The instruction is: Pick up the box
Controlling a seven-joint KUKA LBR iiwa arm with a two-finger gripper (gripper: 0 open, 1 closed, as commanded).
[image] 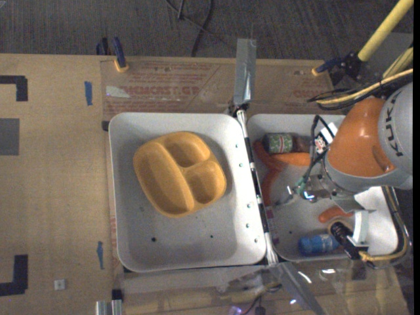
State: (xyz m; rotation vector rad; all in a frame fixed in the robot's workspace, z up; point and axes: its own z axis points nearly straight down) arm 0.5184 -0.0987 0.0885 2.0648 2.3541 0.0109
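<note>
My gripper (303, 190) hangs low over the middle of the right bin (289, 241), under the orange wrist band. Its fingertips are small and glinting, and their gap is too unclear to judge. A small green and red labelled container (281, 142) lies on its side at the bin's back left. An orange curved piece (270, 166) lies just in front of it, left of the gripper. Partly under the arm sits an orange lump (333, 213), and a blue object (315, 243) rests near the front wall. The arm hides the right part of the bin.
The left bin (131, 241) holds a yellow divided plate (180, 172) in its back half. A ridge with screws (252, 189) separates the bins. Yellow cables and a clamp (348, 64) lie at the back right of the bench.
</note>
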